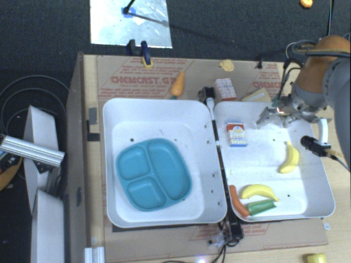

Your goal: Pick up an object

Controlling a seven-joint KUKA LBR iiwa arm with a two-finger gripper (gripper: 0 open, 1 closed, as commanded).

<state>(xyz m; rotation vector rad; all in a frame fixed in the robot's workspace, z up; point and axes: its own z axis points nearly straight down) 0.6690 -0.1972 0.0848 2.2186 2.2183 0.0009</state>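
Camera view, from your left to your right: the left bin (159, 114) on the desk (142, 75) carries a blue sectioned plate (153, 173) lying flat, a little toward its near side. Behind that bin, on the cardboard, an orange carrot (177, 84) lies near the far rim. In the right bin (312, 201), a small red, white and blue carton (236, 134) lies near the far left corner. At the near left corner you see a red-orange sausage-like piece (237, 200), a green piece (260, 205) beside it and a yellow banana (259, 191) just behind them. A second banana (290, 159) lies toward the right wall, well apart from the first. The hand (272, 115) hangs over the far part of the right bin, above bare floor between the carton and the second banana; you cannot tell how far it is open, and nothing shows in its grip.
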